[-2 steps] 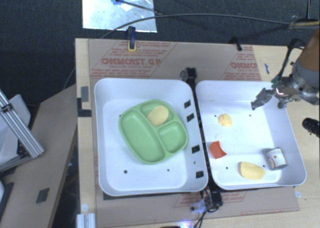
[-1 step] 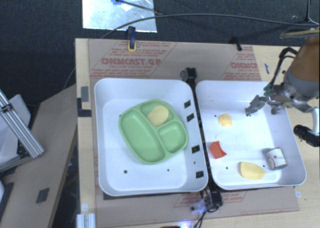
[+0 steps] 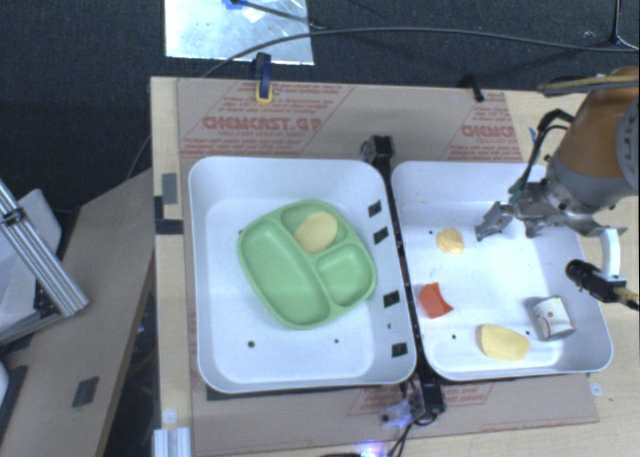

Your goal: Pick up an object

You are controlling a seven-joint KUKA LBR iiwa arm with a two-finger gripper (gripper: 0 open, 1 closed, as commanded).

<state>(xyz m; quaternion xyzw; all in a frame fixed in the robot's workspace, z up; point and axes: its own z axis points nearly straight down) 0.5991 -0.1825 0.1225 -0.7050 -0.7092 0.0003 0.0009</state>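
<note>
Spotted the gripper (image 3: 515,223) low over the back of the right bin (image 3: 500,275), prongs spread apart and nothing caught between them. Picked the small yellow lump (image 3: 450,241) as the likeliest target, sat on the bin floor just to the left of the gripper and apart from it, well clear of the walls. Guessed play food or similar: light, rounded, maybe a bit squashy, probably slick enough to squirt sideways out of a lazy pinch. Would've gone straight down over the middle and closed across the narrowest width, gently, no need for force. Also noticed a red piece (image 3: 433,300) nearer the front, a bigger yellow lump (image 3: 503,342) by the front wall and a little white can-looking thing (image 3: 551,317) beside that, plus another yellow bit (image 3: 317,232) parked in a compartment of the green divided plate (image 3: 290,285) over in the left bin (image 3: 230,345). Couldn't tell the material for sure, honestly.
</note>
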